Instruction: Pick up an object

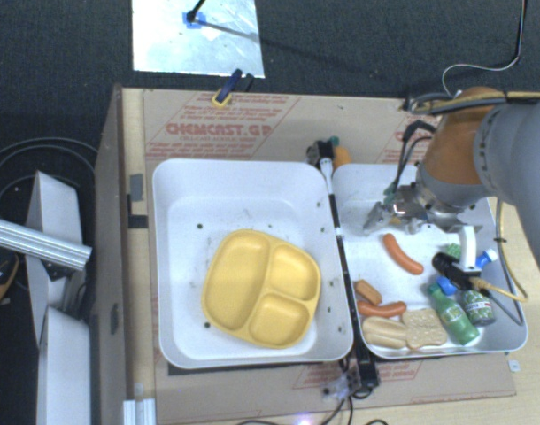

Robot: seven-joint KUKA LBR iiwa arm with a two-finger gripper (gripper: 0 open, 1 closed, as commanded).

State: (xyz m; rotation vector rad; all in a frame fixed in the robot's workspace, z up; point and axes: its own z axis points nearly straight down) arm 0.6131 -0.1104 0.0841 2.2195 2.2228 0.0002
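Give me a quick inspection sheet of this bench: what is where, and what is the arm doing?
Surface: cardboard-covered bench bearing two white bins side by side.
Job's things: right bin holds an orange sausage, two smaller sausages, bread pieces, green bottles.
Clutter: yellow divided tray in the left bin.
Grippers: gripper low over the right bin, just above the orange sausage; nothing seen between its fingers.
Cables: black cables left of the bench.
Surroundings: silver sheet on dark floor.

At the right of the frame, the grey rounded arm (516, 153) carries 1 orange band, thin black cables and a metallic gripper (396, 211).
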